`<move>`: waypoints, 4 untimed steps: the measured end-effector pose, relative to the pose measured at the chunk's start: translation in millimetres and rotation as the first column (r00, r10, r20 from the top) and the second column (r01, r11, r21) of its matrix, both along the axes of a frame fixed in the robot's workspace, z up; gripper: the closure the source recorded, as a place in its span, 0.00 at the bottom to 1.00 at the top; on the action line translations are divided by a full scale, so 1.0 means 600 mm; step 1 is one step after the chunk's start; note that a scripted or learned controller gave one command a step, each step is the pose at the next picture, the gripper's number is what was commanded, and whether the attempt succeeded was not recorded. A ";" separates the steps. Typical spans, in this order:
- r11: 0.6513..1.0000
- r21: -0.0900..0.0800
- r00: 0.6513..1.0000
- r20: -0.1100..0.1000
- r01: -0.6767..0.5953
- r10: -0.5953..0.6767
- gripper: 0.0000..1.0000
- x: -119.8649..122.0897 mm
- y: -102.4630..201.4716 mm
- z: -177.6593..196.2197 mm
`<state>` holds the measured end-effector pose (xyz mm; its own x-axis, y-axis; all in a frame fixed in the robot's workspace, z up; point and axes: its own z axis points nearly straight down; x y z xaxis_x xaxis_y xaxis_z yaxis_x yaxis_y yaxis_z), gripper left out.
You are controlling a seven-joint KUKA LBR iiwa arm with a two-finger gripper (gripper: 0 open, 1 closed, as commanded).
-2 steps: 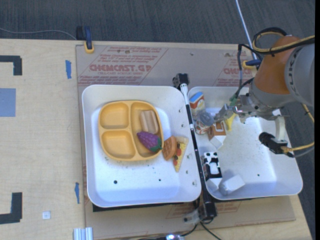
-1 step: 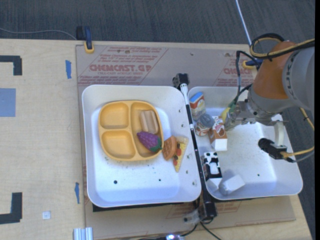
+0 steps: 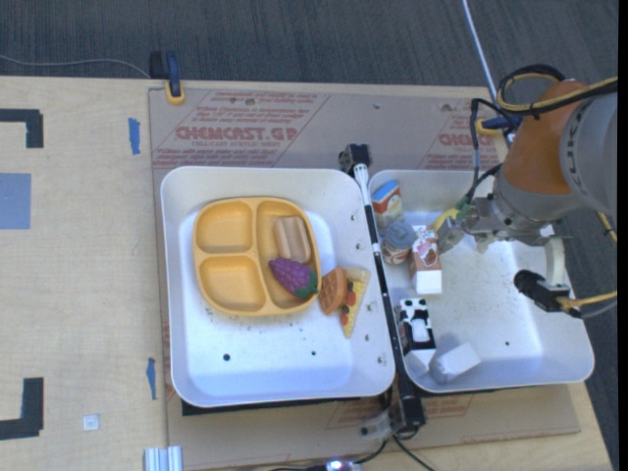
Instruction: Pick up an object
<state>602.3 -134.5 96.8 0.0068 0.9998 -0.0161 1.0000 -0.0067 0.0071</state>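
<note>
Two "CHEMCAST GP" prints (image 3: 224, 132) on board (image 3: 294, 126)

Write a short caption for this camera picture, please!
Robot arm reaches over the right bin while toy food sits on the yellow plate.

Two white bins (image 3: 186, 292) are seen on brown cardboard (image 3: 245, 126). A yellow divided plate (image 3: 231, 283) is loaded with purple grapes (image 3: 292, 276) and a tan piece (image 3: 290, 234). A black-and-white patterned block (image 3: 416, 320) and a grey arm (image 3: 589, 155) with orange band (image 3: 538, 150) are noted.
</note>
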 end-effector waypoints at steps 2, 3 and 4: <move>1.000 -0.011 1.000 0.005 0.006 -0.006 0.00 0.000 0.045 0.064; 1.000 -0.014 1.000 0.009 0.007 -0.007 0.00 -0.002 0.042 0.048; 1.000 -0.014 1.000 0.009 0.008 -0.008 0.00 -0.001 0.047 0.057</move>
